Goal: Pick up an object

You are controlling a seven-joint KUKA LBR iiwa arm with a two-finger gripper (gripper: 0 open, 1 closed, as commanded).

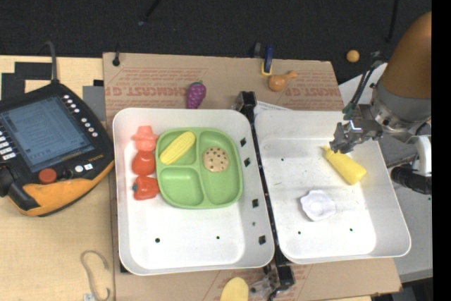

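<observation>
Front edge: yellow lemon-shaped toy (235,288) lies on the cardboard sheet (225,77) just below the two bins, beside a grey hook (95,271) on the surface (42,250).
Left bin (184,236): holds a green divided plate (199,168); a yellow corn cob (176,146) sits in its upper-left compartment and a cookie (215,159) in its upper-right one.
Beside the plate: three red and pink toy pieces (144,162) are stacked in a column along the plate's left rim, inside the same bin.
Right bin (366,236): contains a yellow block (345,166), lying tilted in the upper right part, and a white crumpled object (318,205) lower down, apart from the block.
Gripper (343,139): hangs over the right bin, its tip at the upper left end of the yellow block; whether it is open or closed, and whether it touches the block, cannot be told.
Arm (409,74): enters from the right, orange band above the grey wrist.
Back of cardboard: purple grape toy (196,94) and orange pear-like toy (280,80) rest beyond the bins.
Far left: teach pendant (46,144) with a lit screen sits on the surface.
</observation>
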